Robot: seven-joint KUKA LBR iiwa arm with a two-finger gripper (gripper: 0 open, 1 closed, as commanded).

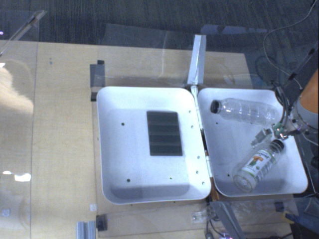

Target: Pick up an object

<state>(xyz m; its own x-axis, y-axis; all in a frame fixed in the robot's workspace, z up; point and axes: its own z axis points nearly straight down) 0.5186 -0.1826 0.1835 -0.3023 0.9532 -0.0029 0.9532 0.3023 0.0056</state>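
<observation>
Jaws (267, 136) hanging low in my right bin (299, 183), and whether they're apart or together I cannot tell. Labelled bottle (256, 166) lies tilted just beneath them; clear bottle (244, 110) rests nearby.

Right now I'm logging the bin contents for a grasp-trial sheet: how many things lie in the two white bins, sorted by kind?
Clear plastic bottles: 2, the unlabelled one with a dark cap and the one with an orange and green label, both lying in the right bin.
Dark ribbed rectangular slab: 1, in the left bin.
Total: 3.
</observation>
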